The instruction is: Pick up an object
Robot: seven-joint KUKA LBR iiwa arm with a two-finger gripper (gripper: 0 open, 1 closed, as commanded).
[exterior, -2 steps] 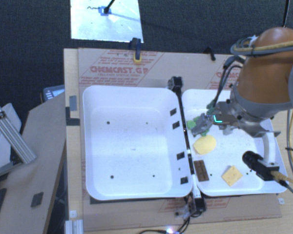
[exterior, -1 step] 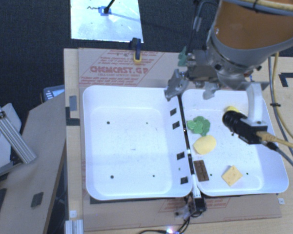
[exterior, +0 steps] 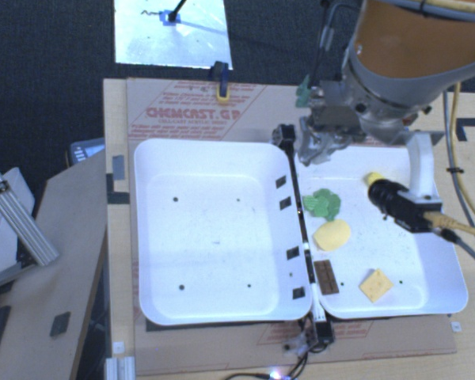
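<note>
1. Fingers [exterior: 310, 155]: whether they are open or closed cannot be told, because the metal parts blur together beneath the wrist.
2. Gripper [exterior: 320, 152]: it hangs over the 11 o'clock corner of the right bin [exterior: 427, 248]. It is just beside the seam [exterior: 294, 212] where the two bins meet.
3. Arm [exterior: 412, 30]: the grey body with its orange band enters from 2 o'clock and covers the far edge of the right bin.
4. Task items: all four lie in the right bin, toward its 9 o'clock side.
   - Green ruffled piece [exterior: 322, 203]: it lies at 6 o'clock from the gripper, near it but apart. It is possibly a toy vegetable, though the detail is too coarse to confirm.
   - Pale yellow lump [exterior: 332, 234]: it lies just at 6 o'clock of the green ruffled piece, close to touching it.
   - Brown block [exterior: 326, 276]: it lies flat near the seam, at 6 o'clock of the pale yellow lump.
   - Yellow square block [exterior: 376, 285]: it lies at 3 o'clock of the brown block, apart from it, near the bin's 6 o'clock wall.
5. Left bin [exterior: 214, 236]: it sits at 9 o'clock of the right bin, rim against rim. Black clips are spaced along the shared seam.
6. Printed board [exterior: 198, 111]: it lies under both bins and projects at 12 o'clock.
7. Blue-and-yellow clamp [exterior: 221, 81]: it stands on the board's 12 o'clock edge.
</note>
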